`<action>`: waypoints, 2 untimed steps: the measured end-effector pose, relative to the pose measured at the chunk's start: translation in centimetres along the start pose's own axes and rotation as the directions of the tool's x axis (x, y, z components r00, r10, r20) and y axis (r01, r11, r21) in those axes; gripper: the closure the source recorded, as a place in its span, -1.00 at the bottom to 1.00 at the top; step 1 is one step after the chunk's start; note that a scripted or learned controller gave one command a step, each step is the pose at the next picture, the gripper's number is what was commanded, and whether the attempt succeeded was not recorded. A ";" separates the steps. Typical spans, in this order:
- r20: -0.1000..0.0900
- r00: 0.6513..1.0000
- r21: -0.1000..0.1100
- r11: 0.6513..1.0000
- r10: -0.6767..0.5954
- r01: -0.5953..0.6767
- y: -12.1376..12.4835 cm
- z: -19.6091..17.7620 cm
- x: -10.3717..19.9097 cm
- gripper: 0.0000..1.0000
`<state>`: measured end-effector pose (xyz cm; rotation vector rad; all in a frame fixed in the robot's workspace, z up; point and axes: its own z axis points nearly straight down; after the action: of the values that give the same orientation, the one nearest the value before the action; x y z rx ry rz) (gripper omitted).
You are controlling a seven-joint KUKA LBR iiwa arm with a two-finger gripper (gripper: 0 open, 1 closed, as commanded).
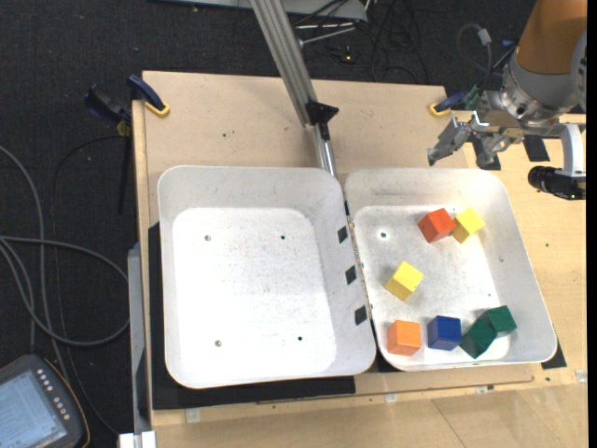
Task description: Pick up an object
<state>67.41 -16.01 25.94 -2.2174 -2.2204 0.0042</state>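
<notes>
There are no words, numbers or signs to read on anything here.

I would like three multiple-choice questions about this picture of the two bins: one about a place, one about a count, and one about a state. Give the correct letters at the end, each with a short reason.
1. Where do the small coloured blocks lie?
A. in the left white bin
B. in the right white bin
C. on the bare bench

2. How many yellow blocks are there?
A. one
B. two
C. four

3. How does the tool stand relative to the blocks?
A. above the bench beyond the right bin's far edge, touching no block
B. pressed on the blue block
C. inside the left bin

Answers:
1 B: all blocks rest inside the right white bin.
2 B: one yellow block lies mid-bin and another yellow block beside the red-orange block.
3 A: the tool is over the bench, apart from every block.
</notes>
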 end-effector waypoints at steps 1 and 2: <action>0.002 1.000 -0.004 1.000 -0.002 0.002 0.1 -0.3 0.0 -1.00; 0.001 1.000 -0.001 1.000 -0.002 0.002 0.2 4.0 0.2 -1.00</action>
<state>67.57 -15.79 21.92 -2.2158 -2.2233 0.0044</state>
